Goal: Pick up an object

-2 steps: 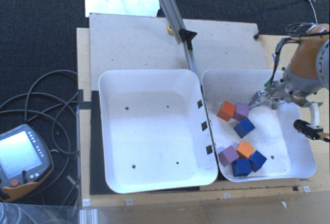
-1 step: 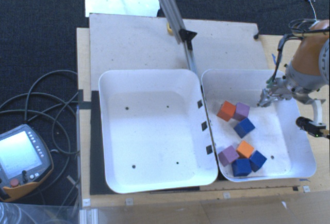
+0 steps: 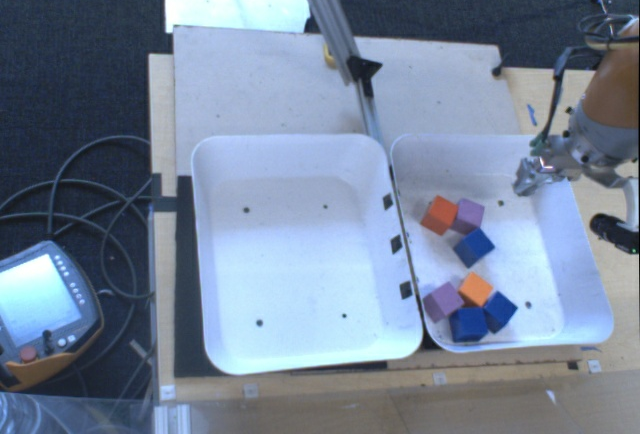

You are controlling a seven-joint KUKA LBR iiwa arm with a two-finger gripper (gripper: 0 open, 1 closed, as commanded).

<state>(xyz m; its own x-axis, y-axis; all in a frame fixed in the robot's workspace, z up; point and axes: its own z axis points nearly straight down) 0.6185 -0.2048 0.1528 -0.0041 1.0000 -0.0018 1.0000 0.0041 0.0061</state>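
Observation:
The right bin [image 3: 560, 222] holds several small cubes. An orange cube [image 3: 438, 215], a purple cube [image 3: 468, 215] and a blue cube [image 3: 473, 247] sit in a group near its middle. Toward the front lie a purple cube [image 3: 442, 301], an orange cube [image 3: 476, 289] and two blue cubes [image 3: 483, 317]. My gripper [image 3: 528, 180] hangs over the bin's far right part, well to the right of the cubes and apart from them. Nothing shows between its fingers.
The left bin [image 3: 300, 252] stands beside the right one. A metal pole [image 3: 330, 12] slants across the back of the bench. Cables and a teach pendant [image 3: 40, 312] lie off the bench at the left.

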